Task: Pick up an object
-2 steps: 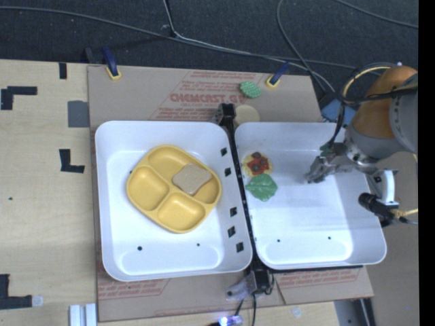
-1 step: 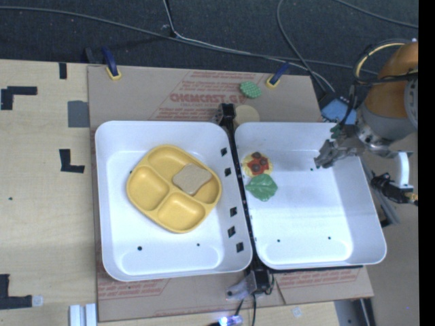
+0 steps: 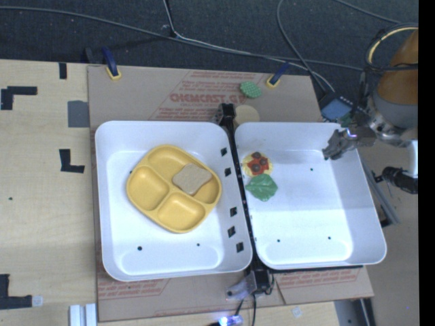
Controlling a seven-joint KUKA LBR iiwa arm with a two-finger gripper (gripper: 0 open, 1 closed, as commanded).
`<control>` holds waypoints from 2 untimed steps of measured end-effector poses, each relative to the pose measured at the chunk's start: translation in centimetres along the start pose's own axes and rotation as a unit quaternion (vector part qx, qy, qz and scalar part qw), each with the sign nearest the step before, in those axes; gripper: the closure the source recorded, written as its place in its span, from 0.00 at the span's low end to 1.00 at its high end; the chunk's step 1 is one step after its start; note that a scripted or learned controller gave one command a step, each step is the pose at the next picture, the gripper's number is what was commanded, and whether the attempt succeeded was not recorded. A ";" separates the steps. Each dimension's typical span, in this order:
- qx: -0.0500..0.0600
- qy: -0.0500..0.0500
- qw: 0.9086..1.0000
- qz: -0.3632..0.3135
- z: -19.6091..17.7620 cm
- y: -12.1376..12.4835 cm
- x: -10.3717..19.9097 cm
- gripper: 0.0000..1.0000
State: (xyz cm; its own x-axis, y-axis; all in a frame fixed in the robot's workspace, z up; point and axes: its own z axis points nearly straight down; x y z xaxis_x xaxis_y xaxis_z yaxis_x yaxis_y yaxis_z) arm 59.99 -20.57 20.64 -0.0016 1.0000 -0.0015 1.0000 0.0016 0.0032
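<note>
your gripper (image 3: 334, 151) sits over the right bin's (image 3: 353, 202) far rim, jaws' state unclear; reach left for the green leaf toy (image 3: 262, 187).

Two white bins sit side by side on a cardboard sheet (image 3: 197, 97) that covers the wooden tabletop (image 3: 41, 182). Two blue clamps (image 3: 111, 65) hold the sheet at its far edge, and a small green piece (image 3: 250, 88) lies on it near the right clamp. Cables (image 3: 204, 43) run over the dark floor behind.
</note>
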 end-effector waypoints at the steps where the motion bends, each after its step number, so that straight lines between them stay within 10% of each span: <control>1: -0.001 -0.001 1.000 0.000 -6.2 0.1 -0.7 1.00; 2: 0.002 0.001 1.000 0.000 -7.0 0.1 -0.7 1.00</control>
State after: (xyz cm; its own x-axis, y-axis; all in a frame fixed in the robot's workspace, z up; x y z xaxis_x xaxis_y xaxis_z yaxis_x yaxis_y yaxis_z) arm 60.11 -21.24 27.62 -0.0009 1.0000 -0.0005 1.0000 0.0009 -0.0002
